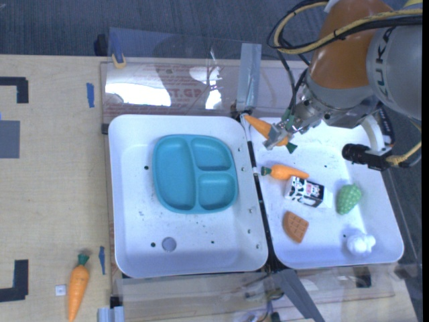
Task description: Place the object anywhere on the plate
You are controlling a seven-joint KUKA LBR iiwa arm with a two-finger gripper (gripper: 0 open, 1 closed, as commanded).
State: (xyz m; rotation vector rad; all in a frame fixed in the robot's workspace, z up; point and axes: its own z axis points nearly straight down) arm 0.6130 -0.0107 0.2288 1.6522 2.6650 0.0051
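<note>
1. The claw (277, 137) is seen at the rear-left corner of the right bin (385, 210), closed on the orange carrot piece (257, 124), which is held between its fingers just above the bin's left rim.
2. The arm (355, 52) is stretched in from the right, its orange band above the wrist, with the wrist tilted down toward the divide between the bins.
3. The blue plate (196, 172) is set in the middle of the left bin (131, 213), well apart from the claw, with bare white floor around it on all sides.
4. A second carrot (284, 172) is found near the right bin's left edge, just below the claw.
5. A black-and-white carton (305, 192), a waffle (295, 225), a green berry (348, 198) and a white object (360, 243) are spread toward that bin's front.
6. Another carrot (78, 284) is laid on the tabletop (47, 200) near its front-left corner.
</note>
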